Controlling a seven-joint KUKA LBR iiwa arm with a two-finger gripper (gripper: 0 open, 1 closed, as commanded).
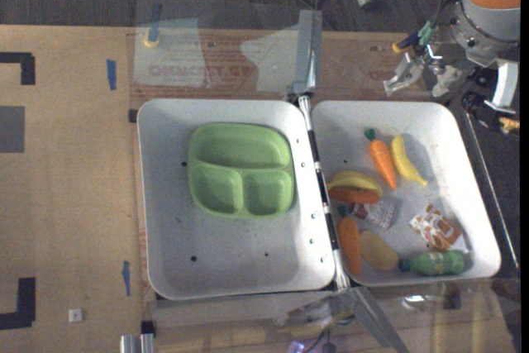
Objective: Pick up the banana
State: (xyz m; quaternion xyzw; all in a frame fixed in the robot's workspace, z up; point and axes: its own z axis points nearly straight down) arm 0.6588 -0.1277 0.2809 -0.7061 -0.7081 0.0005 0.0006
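Note:
The banana [407, 160] is small and yellow. It lies in the right bin [471, 178], in its far half, right beside an orange carrot [382, 162]. My gripper [419, 78] hangs beyond the bin's far rim, up and slightly to the right of the banana and well apart from it. Its two pale fingers [400, 82] stand spread, open, with nothing between them.
The right bin also holds a yellow-and-red toy food [355, 187], a second carrot [349, 244], a tan potato-like piece [379, 250], a green item [435, 263] and two small packets [435, 226]. A green divided plate [241, 169] lies in the left bin [165, 236].

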